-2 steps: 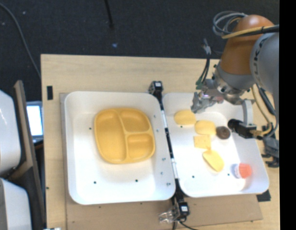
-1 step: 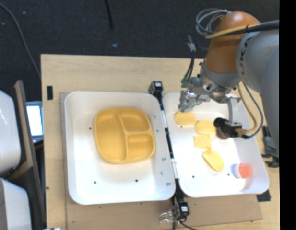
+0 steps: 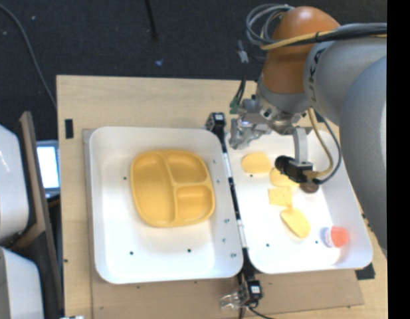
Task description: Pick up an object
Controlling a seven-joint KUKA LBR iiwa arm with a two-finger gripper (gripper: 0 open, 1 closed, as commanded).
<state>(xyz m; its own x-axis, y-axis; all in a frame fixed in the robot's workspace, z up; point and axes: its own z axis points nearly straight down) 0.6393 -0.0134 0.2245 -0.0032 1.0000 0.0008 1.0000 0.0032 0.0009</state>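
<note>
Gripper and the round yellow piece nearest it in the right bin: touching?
Apart. The camera view shows white bin floor between the gripper and the round yellow piece.

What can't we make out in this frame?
- Gripper: fingers too small and blurred in the camera view to tell their state.
- Yellow piece: partly covered by a black part of the arm.
- Orange-and-white item: too small to identify.
- Right bin: far corner hidden behind the arm.

No readable text, labels, brand names, numbers or signs appear anywhere on the bench, the bins, the objects or the arm.
</note>
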